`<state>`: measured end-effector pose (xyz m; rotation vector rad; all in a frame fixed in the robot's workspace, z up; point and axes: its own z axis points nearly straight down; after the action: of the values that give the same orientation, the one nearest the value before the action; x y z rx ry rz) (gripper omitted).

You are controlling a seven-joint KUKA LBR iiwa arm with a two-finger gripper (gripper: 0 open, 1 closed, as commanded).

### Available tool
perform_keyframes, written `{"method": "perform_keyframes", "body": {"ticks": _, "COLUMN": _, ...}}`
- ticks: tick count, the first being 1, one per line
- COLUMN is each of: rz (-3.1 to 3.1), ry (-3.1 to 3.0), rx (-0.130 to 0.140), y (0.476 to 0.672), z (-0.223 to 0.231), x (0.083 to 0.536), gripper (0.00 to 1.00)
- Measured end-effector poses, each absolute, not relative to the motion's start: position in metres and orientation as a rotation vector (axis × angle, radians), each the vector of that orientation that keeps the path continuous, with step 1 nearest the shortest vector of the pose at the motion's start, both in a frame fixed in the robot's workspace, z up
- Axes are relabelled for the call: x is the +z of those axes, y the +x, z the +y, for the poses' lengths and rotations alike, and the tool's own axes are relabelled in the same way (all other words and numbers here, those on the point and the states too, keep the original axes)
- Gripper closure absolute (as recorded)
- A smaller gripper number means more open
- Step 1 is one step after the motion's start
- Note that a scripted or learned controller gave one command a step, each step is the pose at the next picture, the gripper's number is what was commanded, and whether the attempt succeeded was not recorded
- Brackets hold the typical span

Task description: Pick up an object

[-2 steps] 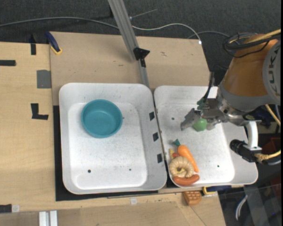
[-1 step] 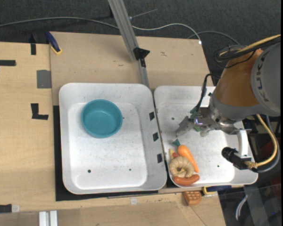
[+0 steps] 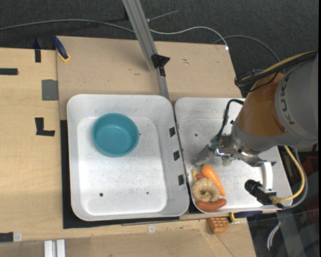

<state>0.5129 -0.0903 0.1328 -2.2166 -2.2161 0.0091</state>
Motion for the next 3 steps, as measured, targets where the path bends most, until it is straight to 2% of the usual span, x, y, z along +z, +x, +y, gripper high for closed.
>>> {"method": "perform_keyframes", "body": {"ticks": 1, "rz": -2.221, "ry": -2.215, "rx": 0.004, "y": 0.514, "z": -0.089, "x": 0.146, "gripper": 1.0}}
{"method": "perform_keyframes", "body": {"ticks": 3, "rz": -2.225, "ry": -2.222, "rx": -0.003, "y": 0.514, "z": -0.095, "x": 0.237, "gripper": 1.0}}
